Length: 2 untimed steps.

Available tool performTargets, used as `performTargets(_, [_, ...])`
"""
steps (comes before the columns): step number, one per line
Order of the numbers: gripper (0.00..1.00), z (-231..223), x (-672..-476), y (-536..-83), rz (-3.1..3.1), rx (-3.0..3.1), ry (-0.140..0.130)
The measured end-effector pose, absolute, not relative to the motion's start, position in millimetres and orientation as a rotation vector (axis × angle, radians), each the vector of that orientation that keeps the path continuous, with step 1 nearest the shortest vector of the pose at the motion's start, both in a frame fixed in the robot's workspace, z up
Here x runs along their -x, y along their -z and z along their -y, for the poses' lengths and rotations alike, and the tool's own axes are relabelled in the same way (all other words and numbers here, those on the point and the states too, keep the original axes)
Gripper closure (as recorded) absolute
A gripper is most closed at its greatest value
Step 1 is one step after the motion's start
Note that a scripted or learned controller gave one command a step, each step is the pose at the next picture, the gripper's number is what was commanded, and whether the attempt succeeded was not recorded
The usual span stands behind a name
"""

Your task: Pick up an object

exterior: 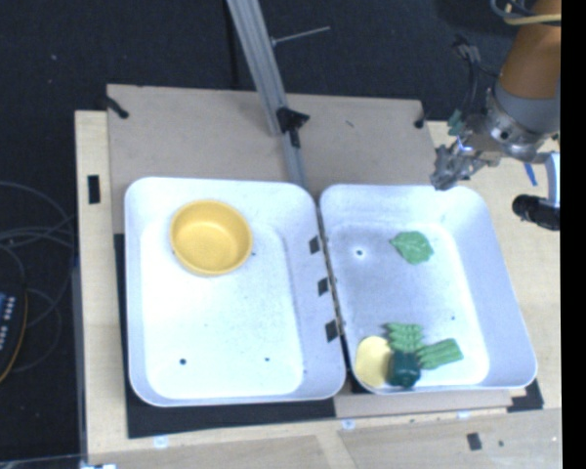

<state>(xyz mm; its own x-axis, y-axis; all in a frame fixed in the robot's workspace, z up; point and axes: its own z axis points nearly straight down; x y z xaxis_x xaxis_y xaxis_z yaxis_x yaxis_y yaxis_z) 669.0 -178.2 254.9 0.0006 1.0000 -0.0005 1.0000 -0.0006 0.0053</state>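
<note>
Camera view takes in two white bins side by side. Left bin (225,360) holds a yellow bowl (211,236) near its far left corner. Right bin (488,262) holds a green piece (411,246) mid-bin and a green-and-yellow cluster (405,355) at its near edge. Gripper (449,171) hangs over the right bin's far right corner, carrying nothing visible; its spread is unclear.

Bench (371,115) — 2 white bins (225,360)

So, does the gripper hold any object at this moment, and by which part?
Nothing is seen held. The gripper is above the far rim of the right bin, away from the green objects inside.
</note>
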Motion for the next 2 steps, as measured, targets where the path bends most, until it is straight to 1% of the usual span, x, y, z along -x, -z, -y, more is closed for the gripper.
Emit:
performTargets(1, [1.0,120.0,-659.4,-259.2,-2.225,-2.216,-0.004])
performTargets(2, [1.0,68.3,-645.9,-246.7,-2.225,-2.218,0.0])
